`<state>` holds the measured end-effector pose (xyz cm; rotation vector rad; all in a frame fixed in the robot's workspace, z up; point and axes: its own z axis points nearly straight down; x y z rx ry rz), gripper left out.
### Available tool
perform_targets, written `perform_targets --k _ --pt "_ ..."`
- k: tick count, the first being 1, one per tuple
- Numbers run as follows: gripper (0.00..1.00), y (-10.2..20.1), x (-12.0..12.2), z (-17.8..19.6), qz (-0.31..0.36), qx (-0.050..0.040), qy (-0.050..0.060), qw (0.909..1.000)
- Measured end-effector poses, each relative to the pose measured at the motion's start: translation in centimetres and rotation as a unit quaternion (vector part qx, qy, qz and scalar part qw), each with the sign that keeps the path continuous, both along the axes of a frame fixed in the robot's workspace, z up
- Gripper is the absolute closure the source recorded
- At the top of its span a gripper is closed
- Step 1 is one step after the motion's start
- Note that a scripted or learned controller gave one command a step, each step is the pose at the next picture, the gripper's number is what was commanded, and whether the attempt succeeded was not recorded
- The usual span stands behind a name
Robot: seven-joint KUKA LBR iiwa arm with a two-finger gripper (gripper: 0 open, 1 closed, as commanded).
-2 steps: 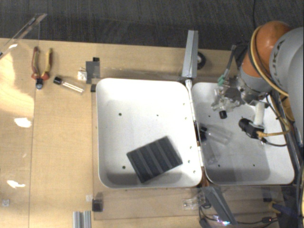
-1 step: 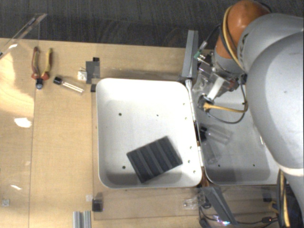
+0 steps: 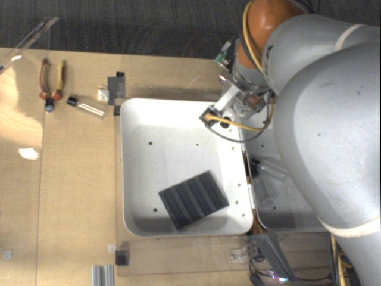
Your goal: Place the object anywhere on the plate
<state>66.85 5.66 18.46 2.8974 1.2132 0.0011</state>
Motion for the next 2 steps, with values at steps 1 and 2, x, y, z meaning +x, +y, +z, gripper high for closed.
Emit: perform_targets --k 1,2 --pt "1.00 6.2 -3.1 -2.7 0.090 0.0008 0.000 0.9960" --pt "1.00 13.7 0.0 -1.9 0.068 0.0004 0.000 0.9977"
